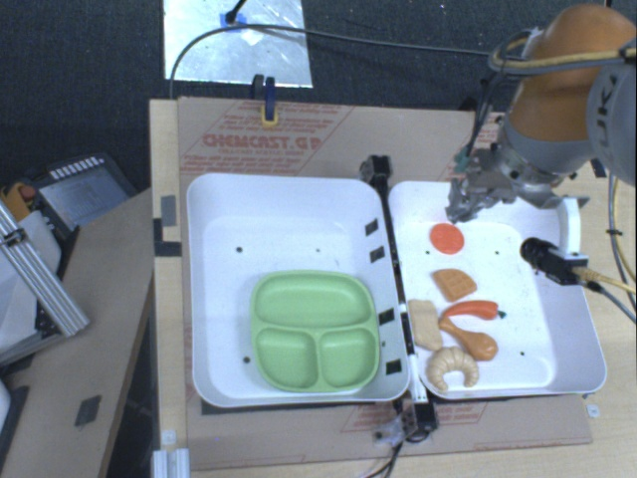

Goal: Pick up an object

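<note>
The right bin (567,342) holds several toy foods. A red round slice (447,237) lies near its back left. Below it sit a tan cracker-like piece (454,284), an orange-red pepper (471,310), a pale beige block (425,324), an orange carrot-like piece (472,343) and a cream croissant (453,366). My gripper (461,210) hangs just above and behind the red slice, pointing down, with nothing visible between its fingers.
The left bin (214,217) carries a green three-part tray (313,329). A black divider (391,267) separates the bins. A black fitting (545,257) on a cable sits over the right bin's right side. The grey-and-orange arm (562,78) looms over the back right.
</note>
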You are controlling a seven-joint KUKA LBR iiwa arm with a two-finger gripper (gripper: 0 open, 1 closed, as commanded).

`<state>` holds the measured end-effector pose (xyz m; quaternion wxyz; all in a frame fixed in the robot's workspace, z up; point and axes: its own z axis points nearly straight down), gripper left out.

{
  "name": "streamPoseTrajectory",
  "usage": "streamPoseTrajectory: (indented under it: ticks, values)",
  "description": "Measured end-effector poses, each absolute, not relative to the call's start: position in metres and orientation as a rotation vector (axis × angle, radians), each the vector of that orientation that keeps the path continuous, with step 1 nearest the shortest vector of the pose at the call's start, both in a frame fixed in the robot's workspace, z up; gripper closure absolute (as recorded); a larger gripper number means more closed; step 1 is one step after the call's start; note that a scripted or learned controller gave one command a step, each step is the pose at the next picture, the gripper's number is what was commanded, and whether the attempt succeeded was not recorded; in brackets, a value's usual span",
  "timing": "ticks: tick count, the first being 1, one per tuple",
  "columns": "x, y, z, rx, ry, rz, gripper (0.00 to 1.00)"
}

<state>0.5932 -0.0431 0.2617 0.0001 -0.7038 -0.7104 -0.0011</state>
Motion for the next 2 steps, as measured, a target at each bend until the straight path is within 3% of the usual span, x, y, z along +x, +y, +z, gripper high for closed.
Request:
streamPoseTrajectory:
  ticks: [2]
  values:
    - [0.586,0.071,0.242,-2.209,-2.231,-0.001,1.0]
